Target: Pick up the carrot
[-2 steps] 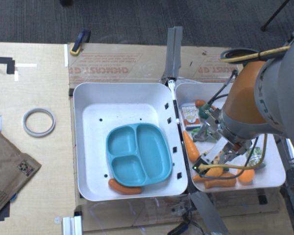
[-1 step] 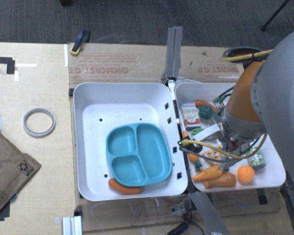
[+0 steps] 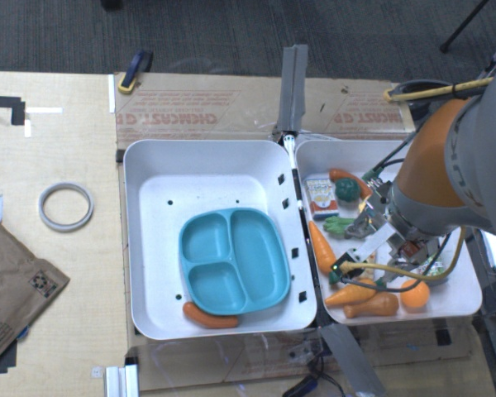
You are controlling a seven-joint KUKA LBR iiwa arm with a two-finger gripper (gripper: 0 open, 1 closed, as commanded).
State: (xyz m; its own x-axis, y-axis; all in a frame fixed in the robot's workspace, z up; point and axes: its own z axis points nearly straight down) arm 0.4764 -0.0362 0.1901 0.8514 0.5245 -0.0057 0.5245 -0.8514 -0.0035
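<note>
Now you are hovering tool (image 3: 372, 230) low over right bin (image 3: 471, 300); whether it is spread or pressed together, you cannot tell, cables are hiding it. Carrot (image 3: 321, 246) is lying against bin's left wall, just beside tool, slanted. You are needing to shift toward wall, line up across carrot's thick part, avoid green toy (image 3: 345, 190).

Counting: two white bins; one blue divided plate (image 3: 233, 260) in left bin (image 3: 149, 246); one sausage (image 3: 210, 317); several orange pieces along right bin's front, exact number unclear; one tape ring (image 3: 66, 206) on worktop (image 3: 50, 139).
</note>
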